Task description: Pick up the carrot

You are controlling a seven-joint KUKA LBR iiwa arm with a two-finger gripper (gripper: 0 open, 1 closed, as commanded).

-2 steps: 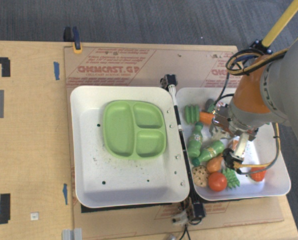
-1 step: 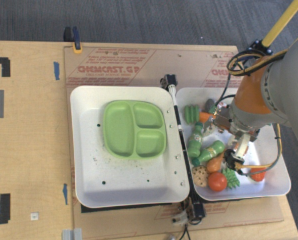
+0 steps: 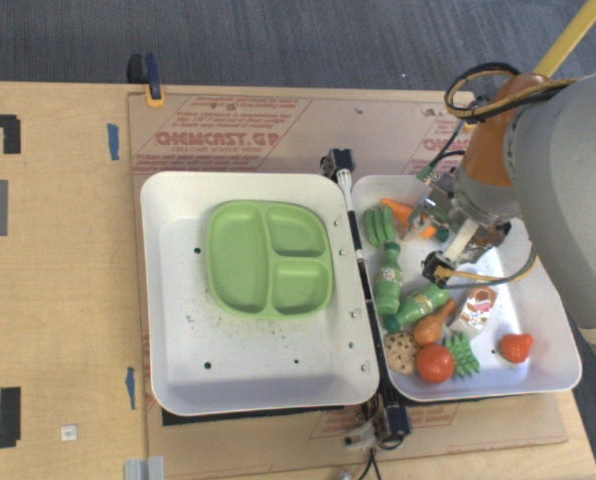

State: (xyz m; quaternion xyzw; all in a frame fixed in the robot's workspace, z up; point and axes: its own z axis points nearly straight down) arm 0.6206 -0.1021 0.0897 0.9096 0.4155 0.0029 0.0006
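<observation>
Right bin (image 3: 548, 368), carrot (image 3: 398, 209) beside gripper (image 3: 440, 236) (left)

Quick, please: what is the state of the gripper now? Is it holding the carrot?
Gripper: over the right bin; open or closed cannot be told. No carrot seen in it.

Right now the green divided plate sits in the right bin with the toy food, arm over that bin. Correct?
Not quite. The camera view shows the green divided plate in the left bin. The toy food is in the right bin, and the arm is over that bin.
</observation>
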